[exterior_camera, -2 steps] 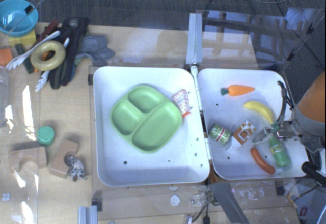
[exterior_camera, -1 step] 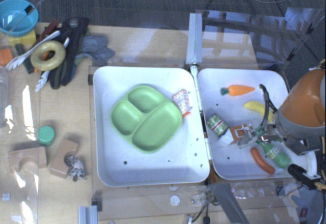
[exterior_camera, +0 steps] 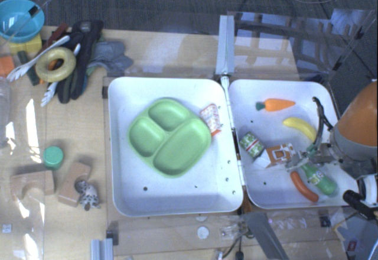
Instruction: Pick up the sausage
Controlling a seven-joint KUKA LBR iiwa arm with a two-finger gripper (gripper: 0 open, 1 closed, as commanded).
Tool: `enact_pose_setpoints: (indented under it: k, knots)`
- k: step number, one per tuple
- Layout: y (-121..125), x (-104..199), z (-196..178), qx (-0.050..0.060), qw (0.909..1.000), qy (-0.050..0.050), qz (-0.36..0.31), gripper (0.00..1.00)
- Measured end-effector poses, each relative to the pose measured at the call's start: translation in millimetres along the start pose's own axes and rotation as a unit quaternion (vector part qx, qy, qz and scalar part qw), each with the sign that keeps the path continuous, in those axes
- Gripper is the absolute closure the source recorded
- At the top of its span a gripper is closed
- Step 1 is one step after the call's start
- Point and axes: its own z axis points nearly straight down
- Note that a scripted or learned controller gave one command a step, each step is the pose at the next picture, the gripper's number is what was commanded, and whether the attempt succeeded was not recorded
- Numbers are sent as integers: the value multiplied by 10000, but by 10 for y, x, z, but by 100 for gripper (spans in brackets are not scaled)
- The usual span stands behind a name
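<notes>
The sausage is a short red-orange link lying at a slant near the front of the right bin. A green bottle lies against its right side. My gripper hangs just above and behind the sausage, over the bottle's near end and beside an orange-and-white carton. Nothing shows as lifted; the sausage rests on the bin floor. The arm's orange band and grey wrist cover the bin's right edge.
In the right bin also lie a carrot, a banana and a green-and-white carton. The left bin holds a green divided plate and a small wrapper. Toys and tools lie on the bench at left.
</notes>
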Motion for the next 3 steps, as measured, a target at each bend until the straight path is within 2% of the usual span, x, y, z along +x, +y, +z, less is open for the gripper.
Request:
enact_pose_setpoints:
  k: [1,2,3]
  knots:
    - [25,246,1,-8,9995,-11,-331,0]
    - [-12,-109,-2,2,9978,-6,-669,0]
    - [-2,-3,5,0,9983,-5,577,0]
